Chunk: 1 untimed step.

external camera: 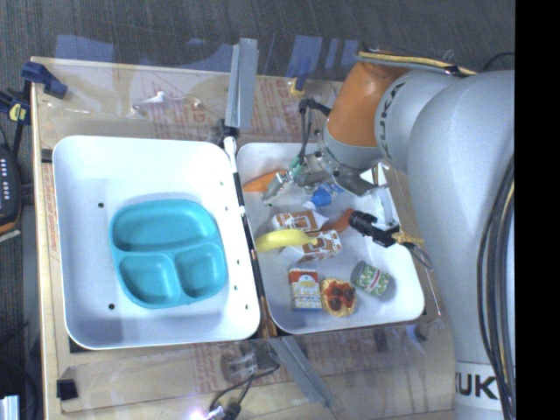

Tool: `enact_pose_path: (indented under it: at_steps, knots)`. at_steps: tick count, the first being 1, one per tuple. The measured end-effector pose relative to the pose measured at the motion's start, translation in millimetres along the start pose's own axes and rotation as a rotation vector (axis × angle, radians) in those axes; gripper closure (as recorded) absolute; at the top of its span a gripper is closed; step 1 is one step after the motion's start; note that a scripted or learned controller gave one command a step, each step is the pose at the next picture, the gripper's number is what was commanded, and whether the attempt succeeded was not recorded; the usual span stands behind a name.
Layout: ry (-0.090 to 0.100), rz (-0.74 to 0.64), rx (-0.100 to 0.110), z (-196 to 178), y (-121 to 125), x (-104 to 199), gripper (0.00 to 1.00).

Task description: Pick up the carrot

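Bench, two white bins. Carrot [260, 182] lies at right bin [407, 304] top-left corner, against wall. Gripper [289, 180] just beside it; grip state: cannot tell. Risk: wall blocks a finger, carrot rolls away; banana [278, 240] and cartons [315, 239] crowd nearby.

Bulky grey arm [455, 199] with an orange band [354, 112] just above the wrist; black cables run alongside.

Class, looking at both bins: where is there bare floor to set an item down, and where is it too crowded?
Free: the left bin floor around the blue tray, widest along its top and left edges. Crowded: the right bin, where the banana, cartons, can, carrot and tool sit close together.
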<state>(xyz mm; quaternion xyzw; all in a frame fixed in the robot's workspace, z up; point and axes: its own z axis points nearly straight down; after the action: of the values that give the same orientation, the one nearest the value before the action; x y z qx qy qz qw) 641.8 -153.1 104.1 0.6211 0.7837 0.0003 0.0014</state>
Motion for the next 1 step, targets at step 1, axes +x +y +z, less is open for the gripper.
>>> enact_pose_path:
  at_steps: [1]
  knots:
    - [0.004,-0.428,0.004,-32.2,-49.7,-27.5,0.0]
